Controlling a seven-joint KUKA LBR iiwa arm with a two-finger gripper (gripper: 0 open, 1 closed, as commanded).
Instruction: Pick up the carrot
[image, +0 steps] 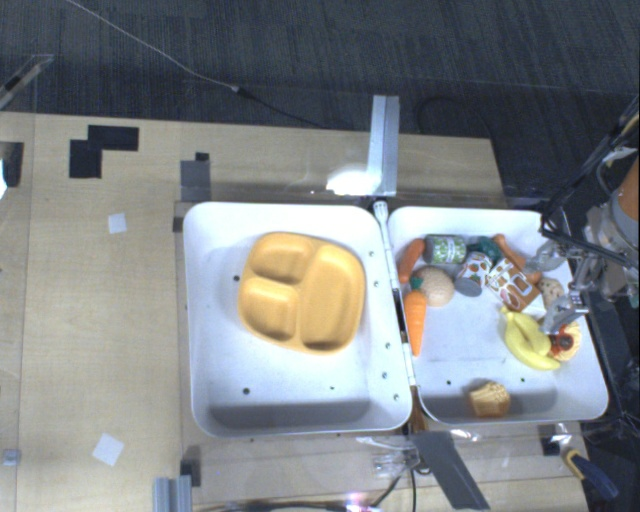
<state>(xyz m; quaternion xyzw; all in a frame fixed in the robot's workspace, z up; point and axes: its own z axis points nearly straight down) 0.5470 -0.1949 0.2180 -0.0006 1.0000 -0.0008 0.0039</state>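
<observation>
No text, number or brand can be read anywhere. The small green can (446, 249) in the right white plastic bin (590, 400) carries a label, but its print is too blurred to make out. The white-and-brown printed packet (508, 282) beside it shows patterns that could be lettering, also too small to read. The black square marks (100, 148) on the pale wooden tabletop (90, 330) are plain shapes, not signs.
</observation>
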